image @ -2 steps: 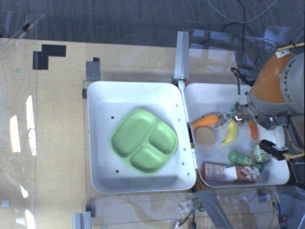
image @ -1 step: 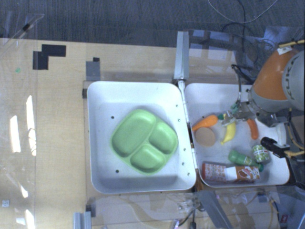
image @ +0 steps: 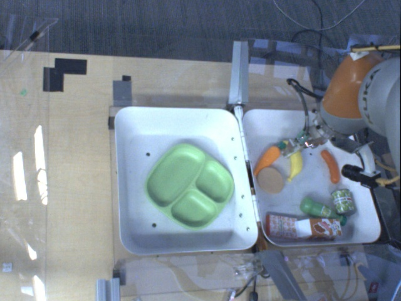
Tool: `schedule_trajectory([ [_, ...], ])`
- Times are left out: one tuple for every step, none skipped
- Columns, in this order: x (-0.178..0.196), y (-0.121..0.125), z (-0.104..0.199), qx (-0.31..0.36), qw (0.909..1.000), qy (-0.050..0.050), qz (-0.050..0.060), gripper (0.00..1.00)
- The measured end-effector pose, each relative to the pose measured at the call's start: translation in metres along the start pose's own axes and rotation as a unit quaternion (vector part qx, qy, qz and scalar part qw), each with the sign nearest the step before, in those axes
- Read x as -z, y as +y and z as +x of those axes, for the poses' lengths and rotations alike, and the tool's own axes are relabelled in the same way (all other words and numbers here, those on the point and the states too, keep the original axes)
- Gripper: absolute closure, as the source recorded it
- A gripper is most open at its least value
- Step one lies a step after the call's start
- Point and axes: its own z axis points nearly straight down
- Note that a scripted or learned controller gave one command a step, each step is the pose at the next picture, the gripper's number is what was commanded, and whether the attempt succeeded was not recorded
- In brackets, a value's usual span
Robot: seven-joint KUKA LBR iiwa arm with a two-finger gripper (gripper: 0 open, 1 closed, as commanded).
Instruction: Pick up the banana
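The banana (image: 294, 166) is small and yellow and lies upright in the right bin (image: 369, 231), left of the bin's middle. An orange carrot (image: 267, 158) lies just to its left. My gripper (image: 305, 140) hangs just above and to the right of the banana's upper end, at the tip of the grey arm with the orange band (image: 346, 96). I see nothing held in it.
A tan round item (image: 271, 180) sits below the carrot. A red sausage-like piece (image: 330, 166), a green bottle (image: 317, 207), a green can (image: 343, 200) and a red-brown packet (image: 304, 226) share the right bin. The left bin (image: 131, 231) holds a green divided plate (image: 191, 185).
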Motion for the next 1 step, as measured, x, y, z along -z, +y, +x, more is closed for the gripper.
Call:
schedule_trajectory([
  [0.0883, 0.0263, -0.0019, -0.085, 0.9964, 0.0, 0.0, 1.0],
])
